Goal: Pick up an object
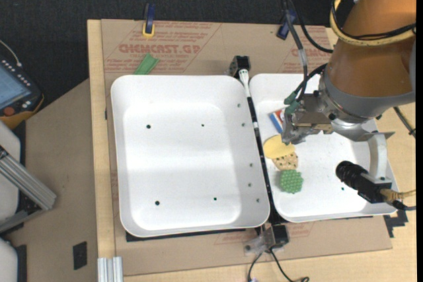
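Here the gripper (289, 137) hangs over the crowded yellow piece (275, 145), fingers' state I cannot tell, so it may slip off.

Robotics lab: industrial arm (370, 49) over white bins (132, 142) (clamped cardboard base (198, 43)), loose cables (291, 16).

Arm over the right bin

The gripper (291, 135) hung over the right bin (317, 205), just above a yellow object (274, 146); a tan die (286, 159) and a green knobbly ball (289, 181) lay just nearer.
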Robot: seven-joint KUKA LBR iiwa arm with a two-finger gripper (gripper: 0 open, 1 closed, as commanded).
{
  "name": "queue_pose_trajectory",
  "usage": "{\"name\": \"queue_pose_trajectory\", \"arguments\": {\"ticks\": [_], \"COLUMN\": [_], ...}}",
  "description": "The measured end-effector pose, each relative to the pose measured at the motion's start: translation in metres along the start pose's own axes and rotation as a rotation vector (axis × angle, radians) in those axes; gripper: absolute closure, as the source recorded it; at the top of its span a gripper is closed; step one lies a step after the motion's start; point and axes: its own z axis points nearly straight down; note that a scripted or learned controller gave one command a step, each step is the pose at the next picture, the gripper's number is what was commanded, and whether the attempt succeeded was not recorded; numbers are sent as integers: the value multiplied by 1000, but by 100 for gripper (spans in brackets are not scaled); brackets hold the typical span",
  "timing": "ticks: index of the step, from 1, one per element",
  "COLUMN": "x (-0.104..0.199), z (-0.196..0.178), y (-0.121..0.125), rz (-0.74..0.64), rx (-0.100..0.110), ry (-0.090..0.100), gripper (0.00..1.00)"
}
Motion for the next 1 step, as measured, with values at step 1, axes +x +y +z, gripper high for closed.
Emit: {"name": "queue_pose_trajectory", "arguments": {"ticks": [1], "x": [1], "z": [-40], "y": [49], "rz": [-5], "rx": [-12], "ry": [-1], "gripper": [100]}}
